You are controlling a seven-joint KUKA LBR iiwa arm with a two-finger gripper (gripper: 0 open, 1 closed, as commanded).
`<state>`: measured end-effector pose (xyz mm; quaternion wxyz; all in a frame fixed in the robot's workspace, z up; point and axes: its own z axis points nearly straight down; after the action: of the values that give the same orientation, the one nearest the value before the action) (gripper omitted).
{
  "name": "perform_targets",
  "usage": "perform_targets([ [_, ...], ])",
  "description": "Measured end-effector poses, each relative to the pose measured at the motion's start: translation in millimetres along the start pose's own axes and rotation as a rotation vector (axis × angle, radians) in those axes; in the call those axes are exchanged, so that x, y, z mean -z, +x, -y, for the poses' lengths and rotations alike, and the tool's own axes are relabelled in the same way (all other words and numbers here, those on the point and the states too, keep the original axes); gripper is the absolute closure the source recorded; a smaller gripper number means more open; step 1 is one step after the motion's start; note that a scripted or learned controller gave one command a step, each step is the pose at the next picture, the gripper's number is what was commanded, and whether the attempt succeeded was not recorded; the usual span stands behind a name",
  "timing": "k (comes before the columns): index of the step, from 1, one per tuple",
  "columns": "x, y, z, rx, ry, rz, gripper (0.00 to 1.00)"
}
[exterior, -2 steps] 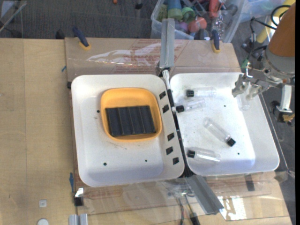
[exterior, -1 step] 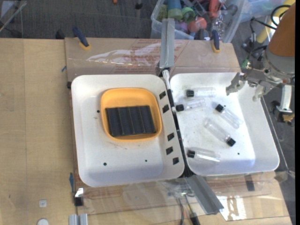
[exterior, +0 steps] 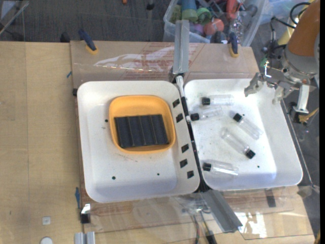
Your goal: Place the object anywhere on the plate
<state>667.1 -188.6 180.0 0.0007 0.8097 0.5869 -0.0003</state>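
Gripper (exterior: 264, 85) hovers over right bin's (exterior: 284, 172) far-right corner, jaws apart, nothing between them. Clear vials (exterior: 237, 141) lie scattered below. Yellow plate (exterior: 118, 108) sits in left bin (exterior: 96, 177).

Two shallow white bins (exterior: 96, 187) sat side by side. One square orange plate (exterior: 142, 105), one black ribbed rectangular block (exterior: 141, 130), five clear black-capped plastic vials (exterior: 237, 142).

Black slab (exterior: 141, 131) covers most of plate (exterior: 118, 108); vials (exterior: 237, 141) scattered across right bin (exterior: 284, 156).
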Motion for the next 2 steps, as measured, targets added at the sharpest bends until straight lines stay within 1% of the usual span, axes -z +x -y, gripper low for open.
perform_targets([
  [1,23.6,-21.1,-7.2,0.178,-0.003,0.001,0.0],
  [2,34.0,-19.0,-7.5,0.358,-0.005,0.001,0.0],
])
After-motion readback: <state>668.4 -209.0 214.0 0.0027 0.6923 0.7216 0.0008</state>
